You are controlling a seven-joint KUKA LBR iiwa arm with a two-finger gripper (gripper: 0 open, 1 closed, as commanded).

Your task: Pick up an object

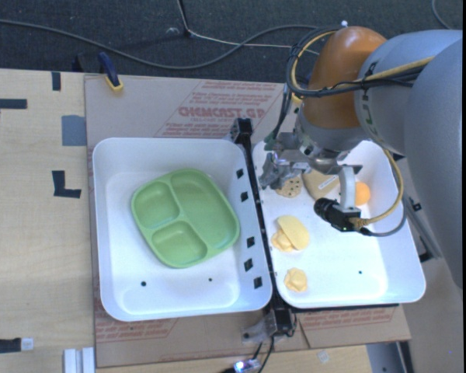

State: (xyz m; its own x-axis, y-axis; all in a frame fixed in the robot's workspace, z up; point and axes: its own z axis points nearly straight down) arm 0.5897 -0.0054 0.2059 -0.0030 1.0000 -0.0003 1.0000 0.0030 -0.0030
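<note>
My gripper hangs low over the far left part of the right bin, close to the divider between the bins. Right under and beside it lies a tan, dotted cracker-like piece, with another tan piece just to its right. An orange object is partly hidden behind the arm's cable. Nearer the front lie a yellow object and a smaller yellow lump. Nothing is seen lifted off the bin floor.
The left bin holds a green divided plate. The grey arm with its orange band covers the right bin's far right side. A black connector and cable hang from the wrist over the bin's middle.
</note>
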